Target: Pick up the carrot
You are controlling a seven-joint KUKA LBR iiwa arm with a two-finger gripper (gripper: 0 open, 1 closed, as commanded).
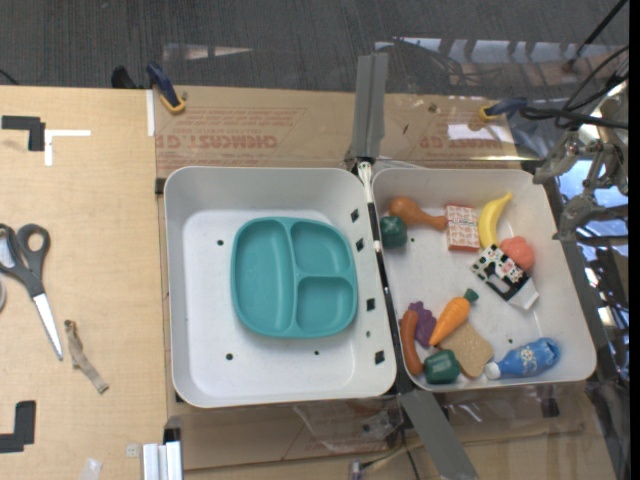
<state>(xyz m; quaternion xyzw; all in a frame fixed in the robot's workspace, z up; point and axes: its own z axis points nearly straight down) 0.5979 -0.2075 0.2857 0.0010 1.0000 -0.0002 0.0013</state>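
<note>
One carrot (455,318) lies in the right bin (565,298), near the front and a bit left of the middle. It is tilted, with its green top pointing up and to the right. A purple toy (425,323) touches its left side. A slice of bread (473,351) sits just below it, and a green pepper (441,366) is beside the bread. A blue bottle (525,358) lies in the front right corner. A banana (493,218) is at the back. The left bin (190,298) holds a teal plate (295,276) with three parts.
</note>
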